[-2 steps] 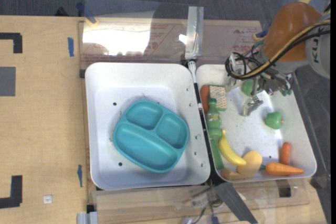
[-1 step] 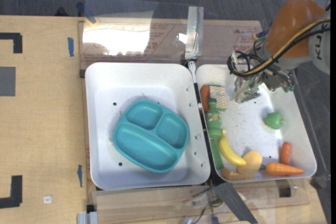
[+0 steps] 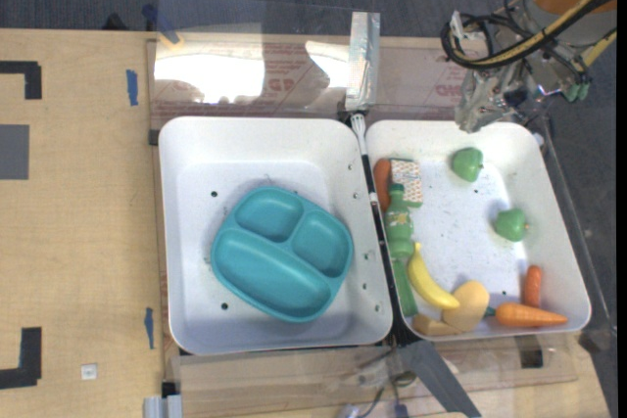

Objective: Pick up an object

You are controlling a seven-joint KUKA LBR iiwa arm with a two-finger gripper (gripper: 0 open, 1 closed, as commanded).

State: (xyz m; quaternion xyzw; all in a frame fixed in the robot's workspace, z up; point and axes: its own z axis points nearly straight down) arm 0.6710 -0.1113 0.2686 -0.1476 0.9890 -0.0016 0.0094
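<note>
Tool [image 3: 477,113] upper right of frame, poised over right bin's [image 3: 563,210] far rim; grip state: cannot tell. Nearest pickable: green fruit [image 3: 466,162] just below, lying clear of others, easy approach.

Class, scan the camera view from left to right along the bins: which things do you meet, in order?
Teal divided plate → banana → upper green fruit → lower green fruit → carrot.
</note>
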